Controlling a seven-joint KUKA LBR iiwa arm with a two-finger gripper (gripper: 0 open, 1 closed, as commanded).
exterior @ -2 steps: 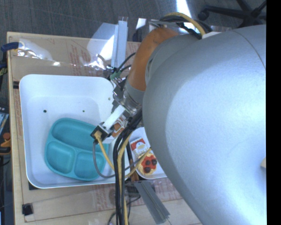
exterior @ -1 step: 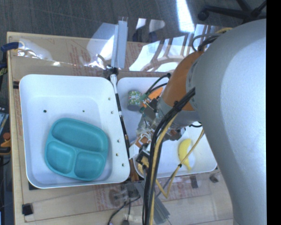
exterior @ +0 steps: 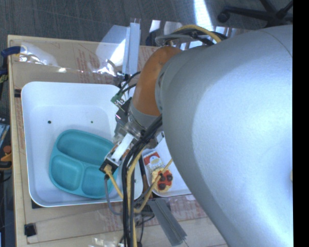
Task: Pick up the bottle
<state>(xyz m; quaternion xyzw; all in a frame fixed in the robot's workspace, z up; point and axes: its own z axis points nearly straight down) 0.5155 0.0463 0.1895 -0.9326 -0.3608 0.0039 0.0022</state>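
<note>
The grey arm (exterior: 232,133) fills the right half of the view, its orange band (exterior: 147,86) showing at about 12 o'clock from the teal tray. Below the band the wrist slants down toward 7 o'clock, trailing yellow and black cables (exterior: 127,189), and the hand (exterior: 112,166) sits at the boundary between the two bins, just over the right edge of the teal divided tray (exterior: 80,163). Whether the hand is released or clenched cannot be told from here. The tray lies in the left bin (exterior: 33,138), toward its 6 o'clock side. The bottle cannot be made out. At about 3 o'clock from the hand, a red-and-white packet (exterior: 152,161) and a small orange-red item (exterior: 164,180) lie in the right bin (exterior: 176,191), on the wooden table (exterior: 62,225).
</note>
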